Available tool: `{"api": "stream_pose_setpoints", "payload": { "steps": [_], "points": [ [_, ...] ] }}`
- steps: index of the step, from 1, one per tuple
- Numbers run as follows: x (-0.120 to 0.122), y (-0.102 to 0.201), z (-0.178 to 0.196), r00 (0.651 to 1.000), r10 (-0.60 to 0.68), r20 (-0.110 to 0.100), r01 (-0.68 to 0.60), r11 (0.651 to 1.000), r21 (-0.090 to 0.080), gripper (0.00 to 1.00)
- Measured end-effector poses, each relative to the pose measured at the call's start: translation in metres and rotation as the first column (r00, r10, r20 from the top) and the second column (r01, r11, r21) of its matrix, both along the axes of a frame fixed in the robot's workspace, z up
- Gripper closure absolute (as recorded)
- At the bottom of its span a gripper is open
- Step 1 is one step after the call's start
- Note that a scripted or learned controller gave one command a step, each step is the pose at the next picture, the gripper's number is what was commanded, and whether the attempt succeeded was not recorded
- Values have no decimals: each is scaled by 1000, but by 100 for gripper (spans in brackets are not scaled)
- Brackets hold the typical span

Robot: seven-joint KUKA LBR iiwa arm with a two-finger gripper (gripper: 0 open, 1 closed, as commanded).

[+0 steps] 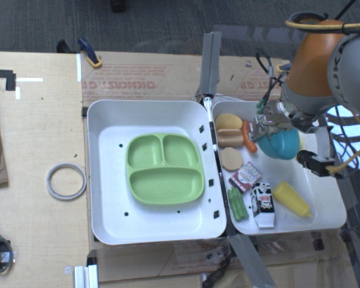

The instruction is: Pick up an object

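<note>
The claw (265, 125) sits low over the right bin (324, 218), right against the teal bowl (280, 143), which lies just beside it; whether it grips anything, I cannot tell. An orange carrot (248, 137) lies just left of the bowl, its long axis running up and down the bin. The left bin (102, 161) holds a green divided plate (165, 168). Both bins rest on a pale wooden worktop (36, 131), above grey carpet (138, 17).

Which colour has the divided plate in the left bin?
Light green; the plate shows best in the camera view.
</note>
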State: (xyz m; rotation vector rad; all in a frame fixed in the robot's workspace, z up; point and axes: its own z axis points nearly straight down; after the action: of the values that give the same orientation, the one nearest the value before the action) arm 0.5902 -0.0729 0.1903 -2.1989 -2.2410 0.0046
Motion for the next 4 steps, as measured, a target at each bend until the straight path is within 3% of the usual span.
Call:
{"api": "stream_pose_setpoints", "payload": {
  "steps": [1,2,3,4],
  "points": [
    [-6,-15,66,981,192,1,-192,981,-1,100],
    [54,-51,106,971,240,1,-240,971,-1,100],
    [-53,-68,25,839,544,1,-544,839,3,100],
    [-68,-111,80,739,674,3,-674,739,0,100]
  ]
}}
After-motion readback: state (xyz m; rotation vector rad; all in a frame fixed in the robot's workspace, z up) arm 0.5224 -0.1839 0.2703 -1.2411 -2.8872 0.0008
